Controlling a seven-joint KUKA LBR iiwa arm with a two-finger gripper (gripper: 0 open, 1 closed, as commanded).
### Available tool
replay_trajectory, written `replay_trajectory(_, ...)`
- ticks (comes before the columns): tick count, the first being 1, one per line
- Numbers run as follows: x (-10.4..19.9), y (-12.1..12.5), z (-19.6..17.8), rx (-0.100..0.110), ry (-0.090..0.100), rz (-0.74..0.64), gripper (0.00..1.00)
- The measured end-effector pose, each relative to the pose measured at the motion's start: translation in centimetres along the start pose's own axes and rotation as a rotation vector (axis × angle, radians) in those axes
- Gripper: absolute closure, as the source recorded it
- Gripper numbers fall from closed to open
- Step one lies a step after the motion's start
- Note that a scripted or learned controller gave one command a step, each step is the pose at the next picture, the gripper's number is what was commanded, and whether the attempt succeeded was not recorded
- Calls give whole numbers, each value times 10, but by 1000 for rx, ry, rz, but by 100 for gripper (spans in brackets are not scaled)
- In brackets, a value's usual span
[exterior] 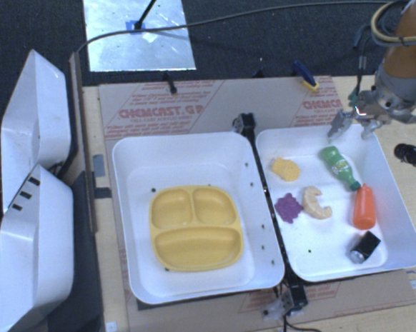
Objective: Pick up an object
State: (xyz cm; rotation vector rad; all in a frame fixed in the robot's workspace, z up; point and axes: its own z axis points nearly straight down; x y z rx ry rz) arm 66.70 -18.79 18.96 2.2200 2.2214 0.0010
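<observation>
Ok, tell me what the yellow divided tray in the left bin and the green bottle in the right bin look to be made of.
The yellow three-compartment tray looks like moulded plastic with a matte finish: one even colour, soft rounded ridges, no sharp glints. The small green bottle with a white label is probably plastic too, slightly glossy, with a pale sheen along its side; at this size rubber cannot be ruled out.

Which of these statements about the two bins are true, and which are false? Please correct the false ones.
1. The yellow divided tray lies in the left bin. True.
2. The green bottle lies in the left bin. False: it lies in the right bin.
3. The gripper holds the orange carrot. False: the carrot lies in the bin, apart from the gripper.
4. The purple piece lies beside the cream crescent piece. True.
</observation>
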Motion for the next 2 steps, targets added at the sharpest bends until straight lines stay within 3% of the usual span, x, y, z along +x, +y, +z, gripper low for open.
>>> replay_trajectory(1, 29, -2, -59, -5, 0, -2, 0)
replay_trajectory(2, 69, -22, -144, -8, 0, -3, 0)
